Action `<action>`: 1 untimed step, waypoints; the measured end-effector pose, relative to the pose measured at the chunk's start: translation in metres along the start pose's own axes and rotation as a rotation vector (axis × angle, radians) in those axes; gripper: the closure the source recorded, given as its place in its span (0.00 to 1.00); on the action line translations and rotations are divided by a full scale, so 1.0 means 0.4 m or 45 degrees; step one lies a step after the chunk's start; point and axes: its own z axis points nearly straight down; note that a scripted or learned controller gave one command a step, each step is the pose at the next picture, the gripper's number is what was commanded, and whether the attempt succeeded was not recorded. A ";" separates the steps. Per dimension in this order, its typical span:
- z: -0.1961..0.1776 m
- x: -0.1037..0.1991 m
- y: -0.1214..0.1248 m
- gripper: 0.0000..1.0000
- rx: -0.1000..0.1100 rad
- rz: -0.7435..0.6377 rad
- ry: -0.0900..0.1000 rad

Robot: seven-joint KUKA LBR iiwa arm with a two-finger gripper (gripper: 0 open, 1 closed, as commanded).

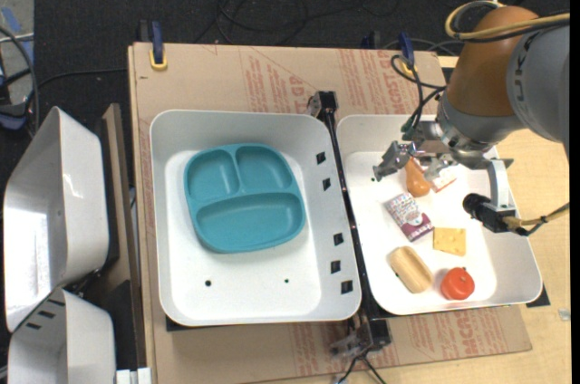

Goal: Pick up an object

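Note:
My gripper [415,158] hangs low over the back part of the right bin [517,269], on the grey arm with its orange band. Right under it lies an orange, carrot-like piece [418,181], with a small white and red scrap [444,183] beside it. I cannot see whether the orange piece is gripped. Nearer the front lie a purple and white packet [407,216], a yellow cheese wedge [449,240], a tan bread roll [410,269] and a red tomato [458,283].
The left bin [172,219] holds a teal divided plate [243,196]. A black rail with clips [337,201] runs between the bins. A black cable fitting [480,210] hangs off the arm above the right bin. White tubs [54,201] stand left of the bench.

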 end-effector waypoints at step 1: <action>0.149 -0.019 0.005 0.00 0.001 0.001 0.001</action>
